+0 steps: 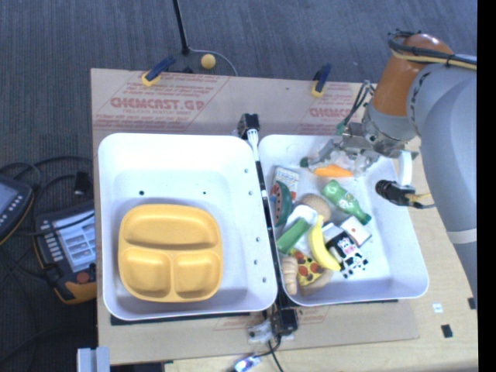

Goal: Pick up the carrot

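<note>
- Lower left: yellow tray [170, 252] in the left bin [124, 161].
- Right bin [403, 262]: banana [322, 245], green bottle [346, 201], toys.
- Upper right: carrot [335, 172] between the gripper's [346, 160] spread fingers, grip unclear.
- Beyond: cardboard bench [256, 99], dark carpet [93, 22].

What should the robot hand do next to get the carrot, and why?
Probably lower a little further and close. The gripper hangs right over the carrot at the back of the right bin, with the carrot just below its fingertips, and no grasp is visible yet.
</note>
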You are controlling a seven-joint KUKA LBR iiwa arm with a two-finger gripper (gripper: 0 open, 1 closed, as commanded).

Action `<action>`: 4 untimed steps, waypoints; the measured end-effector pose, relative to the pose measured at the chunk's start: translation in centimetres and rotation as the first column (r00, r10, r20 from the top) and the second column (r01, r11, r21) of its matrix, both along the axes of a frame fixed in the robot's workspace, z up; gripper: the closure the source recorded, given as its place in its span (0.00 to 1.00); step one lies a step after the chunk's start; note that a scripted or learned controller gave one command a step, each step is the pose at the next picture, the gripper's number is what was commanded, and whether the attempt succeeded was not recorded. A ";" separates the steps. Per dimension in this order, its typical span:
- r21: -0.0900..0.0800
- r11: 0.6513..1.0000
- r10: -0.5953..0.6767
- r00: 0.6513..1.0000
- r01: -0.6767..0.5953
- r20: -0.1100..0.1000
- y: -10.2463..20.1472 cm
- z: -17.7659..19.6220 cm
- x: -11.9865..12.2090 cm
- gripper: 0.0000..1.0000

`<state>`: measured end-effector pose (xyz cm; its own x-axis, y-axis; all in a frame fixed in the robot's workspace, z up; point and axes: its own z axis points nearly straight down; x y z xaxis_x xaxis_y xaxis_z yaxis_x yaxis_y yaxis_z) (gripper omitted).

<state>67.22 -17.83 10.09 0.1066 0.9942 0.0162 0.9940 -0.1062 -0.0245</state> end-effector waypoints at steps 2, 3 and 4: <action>-0.017 0.967 -0.253 0.967 0.254 0.032 1.8 -0.2 -3.5 1.00; -0.027 0.995 -0.099 0.994 0.101 0.044 3.0 -0.9 -7.1 1.00; -0.024 0.995 -0.098 0.994 0.099 0.038 3.2 -1.1 -7.2 0.00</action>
<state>60.06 -14.67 9.01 0.2038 0.9790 -0.0036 0.9789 -0.2037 0.0160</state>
